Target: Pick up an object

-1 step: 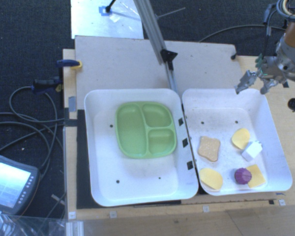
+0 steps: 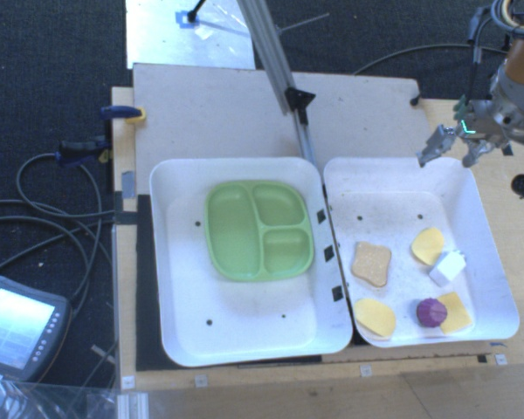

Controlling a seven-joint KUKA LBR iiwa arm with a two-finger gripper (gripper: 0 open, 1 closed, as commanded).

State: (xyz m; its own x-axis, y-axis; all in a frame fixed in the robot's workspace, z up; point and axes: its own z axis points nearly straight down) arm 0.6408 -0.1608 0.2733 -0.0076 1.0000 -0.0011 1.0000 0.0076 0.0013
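Gripper [image 2: 455, 147] spread wide (nothing held)

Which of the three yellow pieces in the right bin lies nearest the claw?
The yellow piece by the white block, highest in the right bin. The other two lie along the bin's lower edge, farther from the claw.

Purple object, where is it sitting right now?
The purple object lies in the right bin, near its front edge, between two yellow pieces and just below the white block.
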